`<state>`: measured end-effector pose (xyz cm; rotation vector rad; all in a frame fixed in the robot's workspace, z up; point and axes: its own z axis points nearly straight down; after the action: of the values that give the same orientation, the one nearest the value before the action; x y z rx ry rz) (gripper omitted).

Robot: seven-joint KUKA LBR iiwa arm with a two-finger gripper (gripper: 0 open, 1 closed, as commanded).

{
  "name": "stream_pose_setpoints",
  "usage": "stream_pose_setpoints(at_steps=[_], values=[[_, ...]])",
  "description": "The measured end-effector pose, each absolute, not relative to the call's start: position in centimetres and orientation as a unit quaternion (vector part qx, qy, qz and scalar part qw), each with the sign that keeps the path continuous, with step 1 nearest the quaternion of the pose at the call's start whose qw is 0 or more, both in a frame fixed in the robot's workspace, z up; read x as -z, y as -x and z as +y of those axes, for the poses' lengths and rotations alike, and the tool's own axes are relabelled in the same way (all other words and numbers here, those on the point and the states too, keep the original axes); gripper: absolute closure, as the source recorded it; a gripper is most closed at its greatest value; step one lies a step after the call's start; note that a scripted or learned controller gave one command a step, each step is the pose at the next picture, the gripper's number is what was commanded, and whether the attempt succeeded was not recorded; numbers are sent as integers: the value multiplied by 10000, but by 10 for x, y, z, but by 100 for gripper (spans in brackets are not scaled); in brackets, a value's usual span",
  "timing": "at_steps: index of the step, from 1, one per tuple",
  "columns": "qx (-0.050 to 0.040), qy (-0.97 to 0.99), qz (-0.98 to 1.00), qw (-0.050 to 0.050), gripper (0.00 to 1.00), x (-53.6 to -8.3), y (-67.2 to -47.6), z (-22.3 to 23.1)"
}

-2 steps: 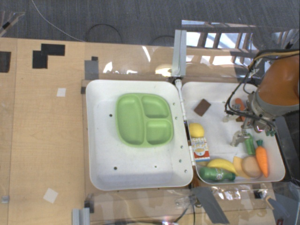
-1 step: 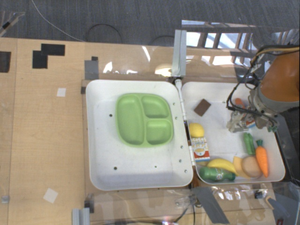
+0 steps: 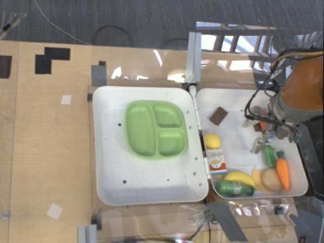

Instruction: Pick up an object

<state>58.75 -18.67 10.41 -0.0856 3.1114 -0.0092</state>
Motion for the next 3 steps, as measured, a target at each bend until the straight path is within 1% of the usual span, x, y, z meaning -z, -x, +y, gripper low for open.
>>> stream_pose_setpoints(at_steps=[1, 2, 3], values=[[11, 147, 9999, 67, 0, -89, -587, -180], [27, 163, 9997, 151, 100, -105, -592, -179], [25, 163, 9998, 145, 0, -104, -592, -179]])
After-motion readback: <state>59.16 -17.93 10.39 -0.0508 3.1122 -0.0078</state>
